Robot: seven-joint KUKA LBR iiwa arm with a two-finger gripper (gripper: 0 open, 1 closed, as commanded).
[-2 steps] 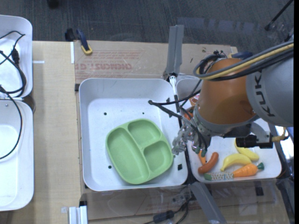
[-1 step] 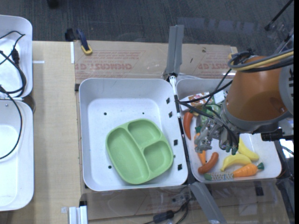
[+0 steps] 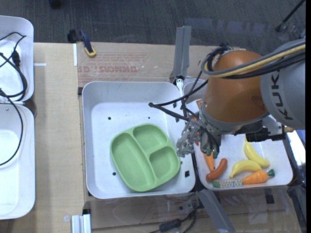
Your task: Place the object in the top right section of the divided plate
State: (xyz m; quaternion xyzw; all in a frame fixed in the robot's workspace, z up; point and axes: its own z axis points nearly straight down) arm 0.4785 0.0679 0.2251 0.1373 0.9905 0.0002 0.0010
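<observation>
Overhead slanted view of the desk (image 3: 53, 130) with two shallow white bins side by side. The left bin (image 3: 92, 130) holds a green divided plate (image 3: 145, 158), lying flat and turned at an angle, its three sections bare. The right bin (image 3: 284, 166) holds toy food along its lower edge: a sausage (image 3: 217, 169), a thin carrot (image 3: 209, 161) just above it, a second carrot (image 3: 255, 177) with a green top, and two bananas (image 3: 245, 166) (image 3: 255, 154) close together. The grey arm with its orange band (image 3: 235, 89) reaches in from the right and covers much of the right bin. The gripper (image 3: 185, 142) hangs over the wall between the bins, just beside the plate's right rim. Whether the jaws are spread or pressed together cannot be told, and nothing can be made out between them. Black cables (image 3: 170, 106) trail from the wrist over the left bin.
</observation>
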